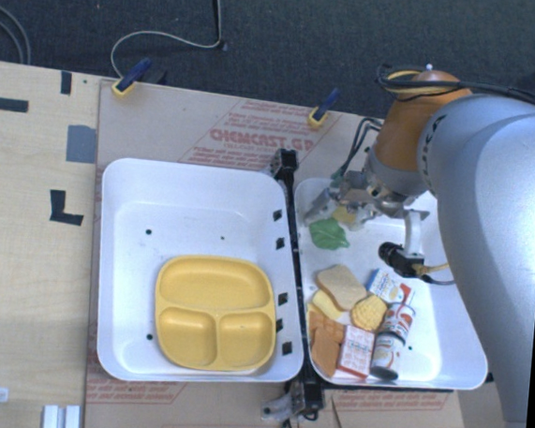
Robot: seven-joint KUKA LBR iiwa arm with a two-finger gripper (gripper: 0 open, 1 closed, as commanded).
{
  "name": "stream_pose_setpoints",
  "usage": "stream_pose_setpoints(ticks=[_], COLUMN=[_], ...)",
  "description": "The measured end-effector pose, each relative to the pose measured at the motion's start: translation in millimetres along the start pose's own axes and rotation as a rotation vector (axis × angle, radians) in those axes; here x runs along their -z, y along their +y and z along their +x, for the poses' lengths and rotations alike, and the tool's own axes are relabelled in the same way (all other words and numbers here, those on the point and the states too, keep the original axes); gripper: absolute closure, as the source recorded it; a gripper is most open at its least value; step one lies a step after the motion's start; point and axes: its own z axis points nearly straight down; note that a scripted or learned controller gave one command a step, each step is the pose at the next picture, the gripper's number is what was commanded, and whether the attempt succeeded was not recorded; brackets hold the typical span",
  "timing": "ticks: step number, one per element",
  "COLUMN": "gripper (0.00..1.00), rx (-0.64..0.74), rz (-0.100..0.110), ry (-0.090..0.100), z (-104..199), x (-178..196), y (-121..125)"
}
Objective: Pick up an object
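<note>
- Near end of right bin (464, 368): bottle (390, 342) lying on its side, flat packet (356, 350) touching it, round cracker (368, 313) and bread slice (341, 284) just above. Pile is tight; items touch or overlap.
- Left bin (124, 242): yellow divided tray (216, 309) sits toward the near side; open white floor around it.
- Middle of right bin: green leaf-shaped piece (328, 233) lies apart from the pile, close to the wall shared by the two bins.
- Far end of right bin: pincer (351, 207) is low, just beyond the green piece. Cannot tell whether it is open or closed, or whether it touches anything.
- Step, judged: approach or descent onto a target, likely the green piece; no lift yet.
- Next move calls for centring over the piece and closing on it before rising.
- Room: shared wall crowds the left side of the target; far wall is close behind the pincer. Freer space toward the right side of the bin.
- Far bench (28, 157): bare wood, clamps (130, 79) at board edge.
</note>
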Motion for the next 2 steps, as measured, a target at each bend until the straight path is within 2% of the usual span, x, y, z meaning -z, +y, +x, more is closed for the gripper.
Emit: stream_pose_setpoints(ticks=[2], gripper=[0.00], rx=[-0.002], rz=[-0.010], ry=[-0.004], z=[2.5], x=[0.5], y=[-7.0])
